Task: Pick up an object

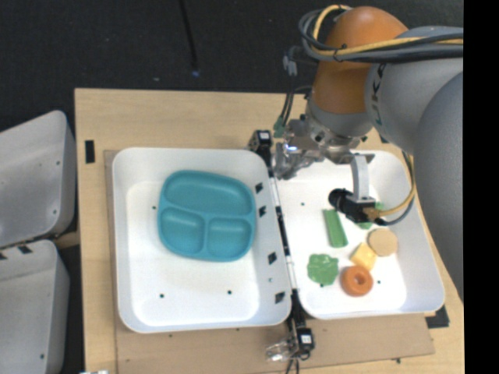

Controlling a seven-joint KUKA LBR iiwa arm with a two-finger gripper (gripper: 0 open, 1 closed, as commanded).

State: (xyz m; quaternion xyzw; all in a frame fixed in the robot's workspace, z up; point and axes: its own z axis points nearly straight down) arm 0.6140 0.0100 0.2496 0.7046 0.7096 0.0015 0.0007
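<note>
I judge nothing picked yet: my hand (290, 157) hangs over the right bin's (421, 301) eleven o'clock corner, hard by the rim, and I cannot tell whether it is spread or pressed together. The green stick (335, 228), leafy piece (322, 269), yellow block (362, 255), tan disc (382, 242) and orange piece (358, 280) lie clustered toward five o'clock from it. Bare floor lies between.

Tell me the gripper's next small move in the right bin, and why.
Probably slide the gripper toward the green stick, then stop above it. The gripper sits at the upper left corner of the right bin in the view, while every item lies lower down. The stick is the nearest and lies apart from the others.
</note>
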